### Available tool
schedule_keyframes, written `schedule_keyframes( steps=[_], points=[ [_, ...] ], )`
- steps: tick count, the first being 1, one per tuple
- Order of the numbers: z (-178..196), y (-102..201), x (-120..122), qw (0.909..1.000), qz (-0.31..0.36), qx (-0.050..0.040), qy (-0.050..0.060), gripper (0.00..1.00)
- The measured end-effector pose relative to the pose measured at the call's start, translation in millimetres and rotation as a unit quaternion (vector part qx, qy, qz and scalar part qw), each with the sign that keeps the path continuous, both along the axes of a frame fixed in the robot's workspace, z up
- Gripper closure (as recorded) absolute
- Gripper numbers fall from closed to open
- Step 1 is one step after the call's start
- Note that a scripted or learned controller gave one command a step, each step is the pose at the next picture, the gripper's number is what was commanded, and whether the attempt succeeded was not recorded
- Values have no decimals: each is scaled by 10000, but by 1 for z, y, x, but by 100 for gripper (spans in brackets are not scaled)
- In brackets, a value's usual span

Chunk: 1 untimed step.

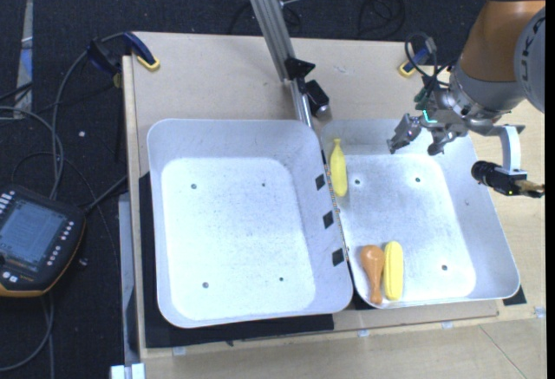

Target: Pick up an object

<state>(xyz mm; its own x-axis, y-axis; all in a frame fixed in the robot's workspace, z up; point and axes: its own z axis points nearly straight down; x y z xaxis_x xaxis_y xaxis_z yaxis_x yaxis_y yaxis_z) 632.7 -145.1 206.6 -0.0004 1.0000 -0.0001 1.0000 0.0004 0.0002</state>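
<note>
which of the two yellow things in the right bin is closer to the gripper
The yellow one lying alone against the bin's left wall. The other yellow one lies at the near edge beside an orange piece, farther from the gripper.

Grey arm (512, 30) with orange band, dark metal two-finger tool (423, 140)

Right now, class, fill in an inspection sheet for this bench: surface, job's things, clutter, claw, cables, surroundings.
Surface: wooden bench bearing left bin and right bin.
Job's things: yellow piece at the right bin's left wall; orange piece touching another yellow one near its front.
Clutter: nothing seen.
Claw: claw open, holding nothing, above the right bin's far edge.
Cables: black cables on the floor, left.
Surroundings: handheld pendant; slanted metal pole.
</note>
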Motion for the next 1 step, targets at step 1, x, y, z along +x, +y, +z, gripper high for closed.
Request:
schedule_keyframes(
  steps=[1],
  points=[
    [0, 0, 0, 10000, 0, 0, 1, 0]
  ],
)
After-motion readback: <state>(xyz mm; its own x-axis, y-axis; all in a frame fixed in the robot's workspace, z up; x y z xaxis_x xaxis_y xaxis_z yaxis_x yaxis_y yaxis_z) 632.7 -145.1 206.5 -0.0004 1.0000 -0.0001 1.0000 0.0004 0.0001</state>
